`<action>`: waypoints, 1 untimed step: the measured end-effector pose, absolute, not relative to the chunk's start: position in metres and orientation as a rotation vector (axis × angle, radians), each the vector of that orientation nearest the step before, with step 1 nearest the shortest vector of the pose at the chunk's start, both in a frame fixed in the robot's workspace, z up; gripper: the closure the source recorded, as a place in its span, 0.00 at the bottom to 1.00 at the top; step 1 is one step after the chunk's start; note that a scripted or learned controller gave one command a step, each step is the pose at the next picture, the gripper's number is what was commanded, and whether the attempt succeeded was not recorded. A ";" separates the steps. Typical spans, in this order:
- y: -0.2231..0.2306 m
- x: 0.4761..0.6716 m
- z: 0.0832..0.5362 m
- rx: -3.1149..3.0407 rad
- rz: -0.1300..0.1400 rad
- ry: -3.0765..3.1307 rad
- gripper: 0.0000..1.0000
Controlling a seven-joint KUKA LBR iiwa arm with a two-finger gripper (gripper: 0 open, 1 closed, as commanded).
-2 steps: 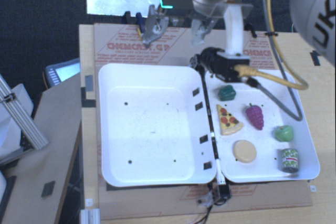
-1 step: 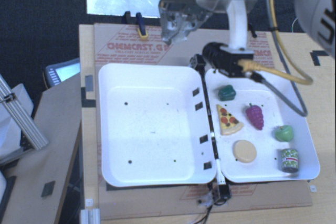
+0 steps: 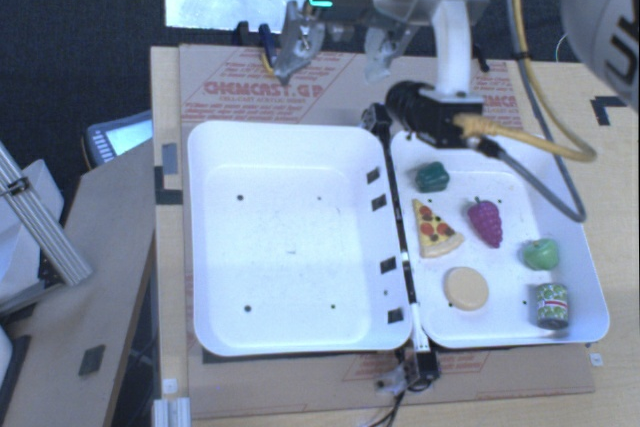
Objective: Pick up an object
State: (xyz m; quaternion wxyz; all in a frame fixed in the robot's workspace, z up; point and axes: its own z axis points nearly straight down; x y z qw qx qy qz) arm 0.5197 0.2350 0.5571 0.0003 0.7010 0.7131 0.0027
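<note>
Low in the right bin [image 3: 600, 315] lie a small can [image 3: 550, 305], a tan disc [image 3: 466, 288], a green apple [image 3: 541, 254], a pizza slice [image 3: 435, 228], purple grapes [image 3: 486, 221] and a green pepper [image 3: 432, 177]. At the frame's top centre the gripper [image 3: 332, 47] hangs with fingers spread apart, holding nothing; every object lies below and right of it.

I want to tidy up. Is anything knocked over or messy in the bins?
Nothing stands out. In the right bin the pepper, pizza slice, grapes, apple, cookie and can lie apart from one another, none spilled or broken. The tool hangs above the bench behind the bins.
</note>
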 end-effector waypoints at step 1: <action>0.235 0.520 0.568 2.197 0.013 2.244 1.00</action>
